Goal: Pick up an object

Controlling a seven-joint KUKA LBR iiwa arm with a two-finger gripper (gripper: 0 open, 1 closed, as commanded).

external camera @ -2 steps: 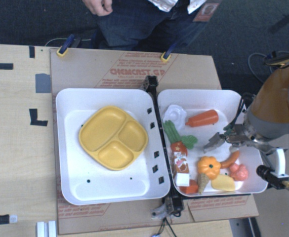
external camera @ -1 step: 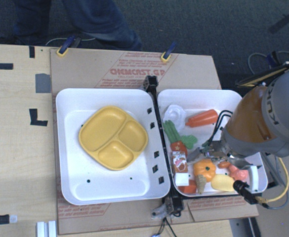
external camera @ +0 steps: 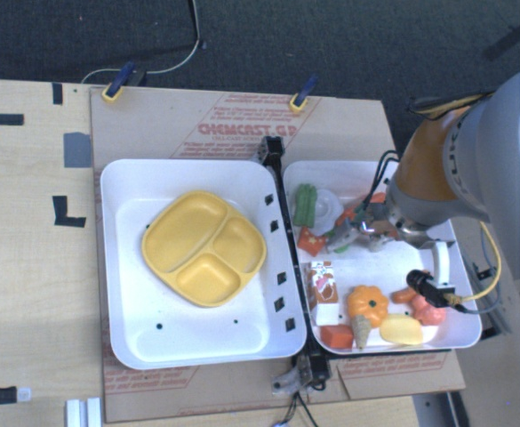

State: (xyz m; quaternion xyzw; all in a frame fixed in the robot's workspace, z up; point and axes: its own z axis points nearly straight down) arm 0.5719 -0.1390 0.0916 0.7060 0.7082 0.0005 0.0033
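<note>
The gripper [external camera: 353,230] is reaching in from the right of the frame and hanging low over the upper middle of the right bin [external camera: 467,332]; whether its fingers are apart or together cannot be told, and nothing is visibly lying between them. The grey arm [external camera: 473,163] with its orange band [external camera: 422,163] is covering the bin's upper right corner. Just left of the gripper, a green object [external camera: 305,203] is lying along the bin's left wall, with a small red piece [external camera: 310,242] below it. Further down that wall, a printed packet [external camera: 323,287] is resting above a red block [external camera: 335,335]. Along the lower edge, an orange pumpkin [external camera: 367,302] and a yellow lemon-like piece [external camera: 402,331] are crowding together, with reddish pieces [external camera: 426,306] at lower right. Bare floor is showing in the bin's centre right. The left bin [external camera: 122,265] is carrying a yellow divided plate [external camera: 204,247], with open white floor surrounding it. Both bins are sitting on a cardboard sheet [external camera: 233,127].
</note>
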